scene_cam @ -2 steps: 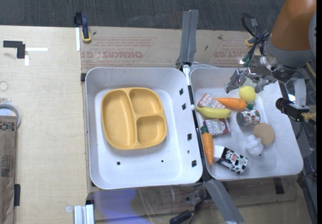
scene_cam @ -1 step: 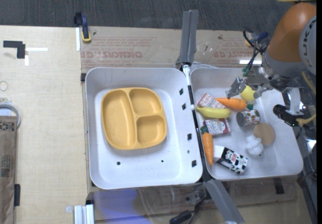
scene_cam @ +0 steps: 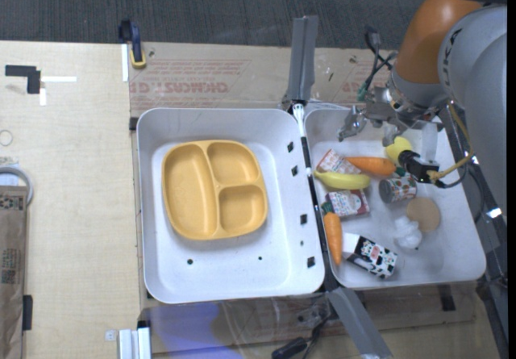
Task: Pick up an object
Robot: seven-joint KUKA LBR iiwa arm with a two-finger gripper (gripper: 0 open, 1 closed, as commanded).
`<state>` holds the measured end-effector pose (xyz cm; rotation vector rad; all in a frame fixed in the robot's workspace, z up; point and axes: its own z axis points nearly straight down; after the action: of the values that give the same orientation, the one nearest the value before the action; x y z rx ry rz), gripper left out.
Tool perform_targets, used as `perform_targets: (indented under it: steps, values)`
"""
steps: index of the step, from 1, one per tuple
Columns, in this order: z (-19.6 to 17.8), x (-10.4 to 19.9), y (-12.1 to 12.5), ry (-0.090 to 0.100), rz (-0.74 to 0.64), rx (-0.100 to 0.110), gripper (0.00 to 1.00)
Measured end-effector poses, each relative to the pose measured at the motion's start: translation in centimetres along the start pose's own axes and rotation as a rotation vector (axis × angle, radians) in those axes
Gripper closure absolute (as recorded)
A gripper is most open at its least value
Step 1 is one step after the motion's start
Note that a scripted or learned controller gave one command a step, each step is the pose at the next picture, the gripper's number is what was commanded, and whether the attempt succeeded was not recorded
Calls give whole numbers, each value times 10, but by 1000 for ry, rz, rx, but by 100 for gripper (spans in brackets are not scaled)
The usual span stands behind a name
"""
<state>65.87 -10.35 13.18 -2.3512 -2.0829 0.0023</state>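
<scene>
The right bin [scene_cam: 451, 269] holds several small things. A banana [scene_cam: 343, 180] lies beside an orange carrot [scene_cam: 371, 164] and a red-and-white carton [scene_cam: 330, 161]. Below them are another small carton [scene_cam: 348, 202], a second carrot [scene_cam: 333, 236] along the bin's left wall, and a cow-patterned carton [scene_cam: 372, 256]. A small can [scene_cam: 397, 188], a tan ball [scene_cam: 423, 214] and a white lump [scene_cam: 407, 232] sit further right. My gripper [scene_cam: 367, 117] hangs over the bin's far edge, above and behind the carton and carrot, with nothing seen in it.
In the left bin [scene_cam: 161, 269] lies a yellow divided plate [scene_cam: 214, 188]. The grey arm with its orange band [scene_cam: 427, 43] covers the right bin's far right corner. A divider [scene_cam: 306, 180] separates the bins. Cardboard [scene_cam: 201, 79] lies behind them.
</scene>
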Motion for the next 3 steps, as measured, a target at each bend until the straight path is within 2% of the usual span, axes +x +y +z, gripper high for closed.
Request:
perform_targets:
  steps: [1, 2, 3]
  values:
    - [35, -68, -27, 0, -106, -8, 0]
    - [40, -48, -41, 1, 90, 1, 0]
    - [32, -48, -42, 1, 92, 3, 100]
